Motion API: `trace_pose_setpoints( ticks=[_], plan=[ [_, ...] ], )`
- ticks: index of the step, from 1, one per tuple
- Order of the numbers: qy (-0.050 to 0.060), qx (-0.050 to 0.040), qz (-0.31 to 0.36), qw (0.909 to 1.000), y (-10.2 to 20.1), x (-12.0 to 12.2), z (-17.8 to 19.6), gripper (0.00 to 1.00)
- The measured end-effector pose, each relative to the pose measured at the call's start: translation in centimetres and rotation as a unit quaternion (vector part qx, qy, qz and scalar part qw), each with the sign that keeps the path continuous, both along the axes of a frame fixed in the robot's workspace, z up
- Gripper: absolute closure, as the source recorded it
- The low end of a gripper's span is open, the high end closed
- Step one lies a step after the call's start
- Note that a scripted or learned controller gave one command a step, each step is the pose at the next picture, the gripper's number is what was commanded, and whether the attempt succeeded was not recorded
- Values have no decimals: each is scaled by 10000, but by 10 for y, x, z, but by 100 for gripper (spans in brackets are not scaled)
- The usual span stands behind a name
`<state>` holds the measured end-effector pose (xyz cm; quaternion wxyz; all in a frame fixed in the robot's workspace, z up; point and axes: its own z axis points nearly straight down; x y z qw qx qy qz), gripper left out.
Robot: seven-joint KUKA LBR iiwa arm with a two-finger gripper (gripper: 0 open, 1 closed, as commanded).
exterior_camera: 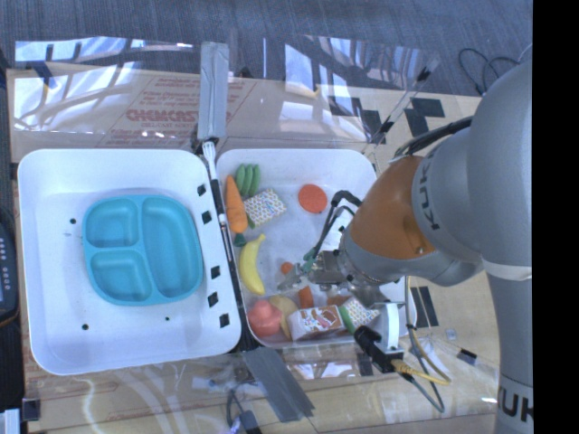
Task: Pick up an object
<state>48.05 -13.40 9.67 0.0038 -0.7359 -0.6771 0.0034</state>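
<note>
- Objects for picking: all lie in the right bin [298, 165], none lifted as far as the view shows.
- Carrot [235, 206]: at the bin's left wall, lengthwise, just beside the green vegetable [247, 177] above it.
- Patterned block [264, 207]: touching or just beside the carrot's right side.
- Orange disc [313, 198]: alone in the upper middle of the bin, apart from the rest.
- Banana [251, 264]: below the carrot, along the left wall.
- Peach-coloured fruit [264, 317]: in the bin's lower left corner, beside a printed carton [317, 322].
- Small red-orange pieces [305, 295]: near the bin's centre, just under the arm's wrist; too small to identify.
- Left bin [36, 242]: holds a blue divided plate [143, 248], nothing resting in its compartments.
- Gripper [312, 274]: low over the right bin's lower middle, near the small pieces and the carton.
- Fingers: hidden among wrist hardware and clutter; I cannot tell whether they stand apart or together, nor whether they touch anything.
- Progress, as a judgement: the arm is positioned at the pile, but no object is seen held; the grasp and the lift both remain to be shown.
</note>
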Motion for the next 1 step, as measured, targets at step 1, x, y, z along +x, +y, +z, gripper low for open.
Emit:
trace_pose_setpoints(
  ticks=[1],
  plan=[
    [-28, 21, -314, 9995, -16, -3, -6, 0]
  ],
)
